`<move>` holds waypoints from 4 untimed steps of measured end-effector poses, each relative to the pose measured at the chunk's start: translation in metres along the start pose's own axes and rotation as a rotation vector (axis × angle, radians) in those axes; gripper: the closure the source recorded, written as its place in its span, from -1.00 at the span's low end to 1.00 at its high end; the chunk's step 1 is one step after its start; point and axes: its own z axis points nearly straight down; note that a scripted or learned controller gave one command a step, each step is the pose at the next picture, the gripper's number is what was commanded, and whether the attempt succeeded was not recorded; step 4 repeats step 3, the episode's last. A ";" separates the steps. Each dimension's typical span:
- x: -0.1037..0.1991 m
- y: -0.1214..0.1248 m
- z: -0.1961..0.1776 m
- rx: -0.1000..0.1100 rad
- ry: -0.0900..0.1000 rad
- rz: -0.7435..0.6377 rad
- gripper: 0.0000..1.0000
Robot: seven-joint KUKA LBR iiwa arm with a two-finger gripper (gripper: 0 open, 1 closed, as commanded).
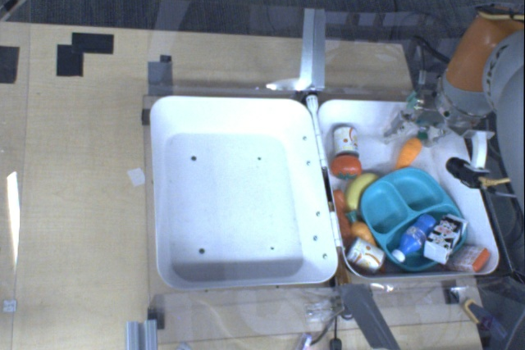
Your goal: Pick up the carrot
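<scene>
A: How many bins (238,119)?
B: Two, side by side. One carrot (409,152) lies in the right one, at its twelve o'clock end, at twelve from one teal tray (399,197).
A: The gripper (420,120)?
B: At one o'clock of the carrot, just above it. Its fingers look spread, gripping nothing.

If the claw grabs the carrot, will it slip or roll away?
Probably a bit slippery: the carrot looks smooth and tapered, so it may squirt out of the claw. Its rounded shape suggests it could roll on the bin floor. It looks stiff, likely light.
</scene>
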 end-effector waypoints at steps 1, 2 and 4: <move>0.003 0.004 -0.011 -0.008 -0.001 -0.009 1.00; 0.013 0.005 0.000 0.005 -0.002 0.148 1.00; 0.103 -0.014 -0.115 0.001 0.000 0.168 1.00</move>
